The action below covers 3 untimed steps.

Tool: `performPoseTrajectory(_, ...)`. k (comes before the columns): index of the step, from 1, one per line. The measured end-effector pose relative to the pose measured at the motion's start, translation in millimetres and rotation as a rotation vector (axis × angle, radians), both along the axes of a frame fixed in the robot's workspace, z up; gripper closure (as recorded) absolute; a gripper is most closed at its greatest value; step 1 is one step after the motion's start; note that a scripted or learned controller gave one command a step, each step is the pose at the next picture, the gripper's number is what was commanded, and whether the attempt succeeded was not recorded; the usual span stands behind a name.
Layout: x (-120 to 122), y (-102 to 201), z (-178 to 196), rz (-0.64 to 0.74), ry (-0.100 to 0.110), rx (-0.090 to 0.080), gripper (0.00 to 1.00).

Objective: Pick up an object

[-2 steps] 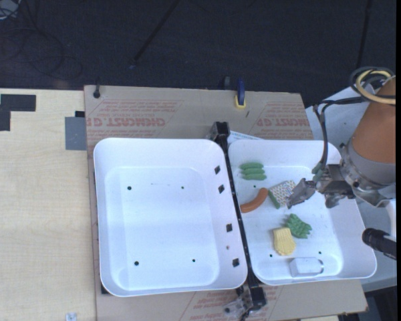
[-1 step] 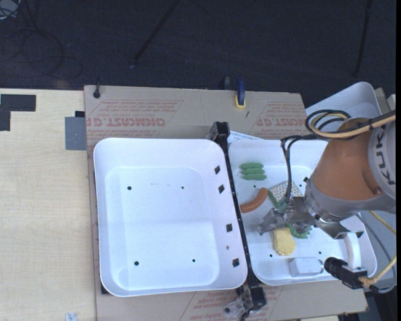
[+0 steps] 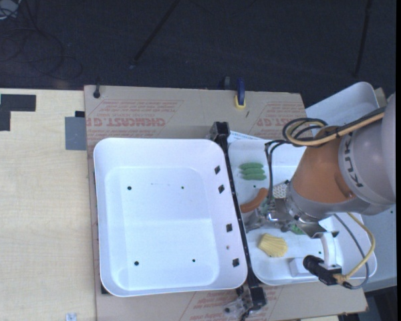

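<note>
While the left bin sits bare white on the cardboard sheet, all the loose items are in the right bin, so that is where a pick has to happen. Going rightward past the black divider clips: a green pod-like item lies toward the far side of the right bin, an orange sausage-like item lies just nearer than it, and a yellow corn-like item lies toward the near side. The arm hangs low over the right half of this bin, likely lowered for a grasp. The gripper is mostly hidden under the wrist; cannot tell how it stands, and nothing is seen held. Judged target: the orange item is just left of the gripper, nearly touching; the yellow one is just beside it on the near side; the green one is farther off.
</note>
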<state>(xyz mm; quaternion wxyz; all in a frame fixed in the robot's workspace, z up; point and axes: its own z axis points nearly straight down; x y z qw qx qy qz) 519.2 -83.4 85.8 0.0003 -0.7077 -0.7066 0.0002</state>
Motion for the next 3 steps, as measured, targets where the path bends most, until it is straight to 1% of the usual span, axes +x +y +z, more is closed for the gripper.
performPoseTrajectory(1,-1.4,-1.1,11.9,-0.007,0.003,0.001,1.00)
performPoseTrajectory(3,-2.6,-3.4,30.3,-0.021,0.008,0.002,1.00)
